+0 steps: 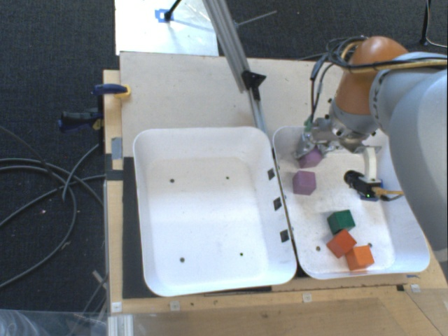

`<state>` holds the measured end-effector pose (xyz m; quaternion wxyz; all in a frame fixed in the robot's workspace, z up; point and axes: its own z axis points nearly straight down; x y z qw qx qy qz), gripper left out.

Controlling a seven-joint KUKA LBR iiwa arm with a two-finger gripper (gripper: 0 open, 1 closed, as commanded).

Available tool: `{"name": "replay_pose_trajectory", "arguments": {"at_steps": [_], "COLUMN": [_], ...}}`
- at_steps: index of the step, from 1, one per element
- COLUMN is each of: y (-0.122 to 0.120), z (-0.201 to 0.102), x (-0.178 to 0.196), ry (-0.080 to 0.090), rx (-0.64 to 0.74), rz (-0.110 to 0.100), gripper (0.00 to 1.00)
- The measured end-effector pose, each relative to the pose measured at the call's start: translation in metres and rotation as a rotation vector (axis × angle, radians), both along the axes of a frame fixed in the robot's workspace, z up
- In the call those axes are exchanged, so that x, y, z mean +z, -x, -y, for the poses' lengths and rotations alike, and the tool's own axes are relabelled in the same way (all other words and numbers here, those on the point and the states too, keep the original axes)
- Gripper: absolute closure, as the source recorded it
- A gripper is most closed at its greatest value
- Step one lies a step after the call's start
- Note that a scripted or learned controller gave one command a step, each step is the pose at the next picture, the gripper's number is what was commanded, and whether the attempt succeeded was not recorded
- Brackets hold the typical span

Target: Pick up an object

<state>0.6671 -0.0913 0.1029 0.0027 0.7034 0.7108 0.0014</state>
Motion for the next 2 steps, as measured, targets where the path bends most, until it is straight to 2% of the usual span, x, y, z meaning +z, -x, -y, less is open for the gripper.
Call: {"name": "replay_pose_trajectory", "arguments": {"at_steps": [1, 2], "y": [0.021, 0.013], "z": [-0.103, -0.174], "x": [0.092, 0.126], "ry": [-0.006, -0.005], "rx": [0.003, 0.002], "rz": [0.003, 0.000], "gripper": [1.00, 1.00]}}
